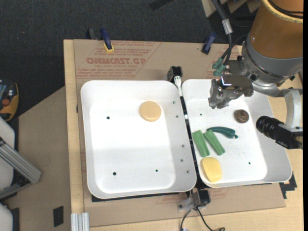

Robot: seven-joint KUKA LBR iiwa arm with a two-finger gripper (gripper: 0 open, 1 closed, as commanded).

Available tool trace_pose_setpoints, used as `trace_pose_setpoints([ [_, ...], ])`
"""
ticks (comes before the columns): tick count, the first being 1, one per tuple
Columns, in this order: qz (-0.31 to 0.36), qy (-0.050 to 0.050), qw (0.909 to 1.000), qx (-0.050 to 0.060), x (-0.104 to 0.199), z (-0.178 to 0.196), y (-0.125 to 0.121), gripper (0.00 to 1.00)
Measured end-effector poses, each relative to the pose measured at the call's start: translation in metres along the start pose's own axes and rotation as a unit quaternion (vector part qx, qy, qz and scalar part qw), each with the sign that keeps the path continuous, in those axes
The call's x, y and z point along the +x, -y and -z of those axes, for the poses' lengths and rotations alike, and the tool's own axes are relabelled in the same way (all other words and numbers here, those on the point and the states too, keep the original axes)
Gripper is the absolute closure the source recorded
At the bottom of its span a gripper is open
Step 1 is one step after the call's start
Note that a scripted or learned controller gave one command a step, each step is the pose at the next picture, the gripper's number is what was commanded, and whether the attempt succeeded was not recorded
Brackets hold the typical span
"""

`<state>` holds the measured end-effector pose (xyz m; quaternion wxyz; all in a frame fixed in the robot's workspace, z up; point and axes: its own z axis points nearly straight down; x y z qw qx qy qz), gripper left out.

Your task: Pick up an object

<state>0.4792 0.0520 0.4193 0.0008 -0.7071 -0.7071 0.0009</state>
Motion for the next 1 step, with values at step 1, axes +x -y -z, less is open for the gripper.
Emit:
trace_pose_setpoints([
  [1, 0.001, 0.000, 1.0000, -0.002, 0.0003, 0.0108, -0.0007, 1.00],
])
